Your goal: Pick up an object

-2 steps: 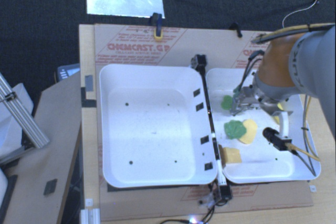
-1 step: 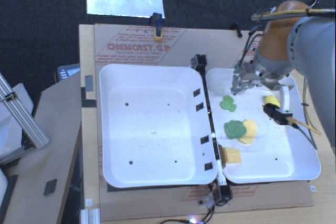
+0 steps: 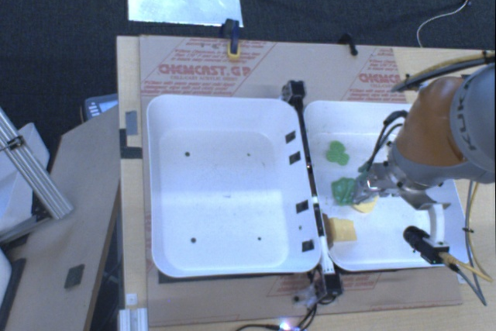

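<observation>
Right under my pincer [image 3: 364, 194] lay a yellow thing [image 3: 364, 205] in the right bin [image 3: 434, 253]. I could not tell how wide my pincer was, or if it had hold of anything. Just beside it sat a green lump [image 3: 343, 188], and near it a tan block [image 3: 342, 229]. Farther off was another green lump [image 3: 336, 153]. I think I was reaching down to grab. Next I would need to squeeze and lift.

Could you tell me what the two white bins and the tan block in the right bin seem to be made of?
The two shallow white bins look like moulded plastic: smooth, faintly glossy walls with rounded corners. The small tan square block looks like matte foam or sponge, though wood is possible at this resolution.
</observation>
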Tool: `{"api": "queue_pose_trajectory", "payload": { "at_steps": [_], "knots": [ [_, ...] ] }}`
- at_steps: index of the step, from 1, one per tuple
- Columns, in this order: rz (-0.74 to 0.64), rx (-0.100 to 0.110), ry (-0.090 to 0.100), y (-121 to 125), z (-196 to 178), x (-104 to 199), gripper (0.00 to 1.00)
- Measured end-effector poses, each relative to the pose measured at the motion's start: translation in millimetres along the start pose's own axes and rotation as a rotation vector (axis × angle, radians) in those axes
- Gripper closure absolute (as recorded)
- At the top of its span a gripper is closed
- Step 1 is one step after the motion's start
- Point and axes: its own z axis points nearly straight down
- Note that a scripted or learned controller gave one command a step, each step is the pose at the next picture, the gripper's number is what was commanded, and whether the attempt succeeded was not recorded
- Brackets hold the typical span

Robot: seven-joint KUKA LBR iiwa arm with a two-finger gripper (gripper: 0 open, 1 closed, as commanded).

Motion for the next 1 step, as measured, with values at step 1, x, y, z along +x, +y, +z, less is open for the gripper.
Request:
{"api": "queue_pose_trajectory", "payload": {
  "at_steps": [1],
  "knots": [
    [-0.007,-0.028,-0.009,70.1,-160.6,-33.5,1.00]
  ]
}}
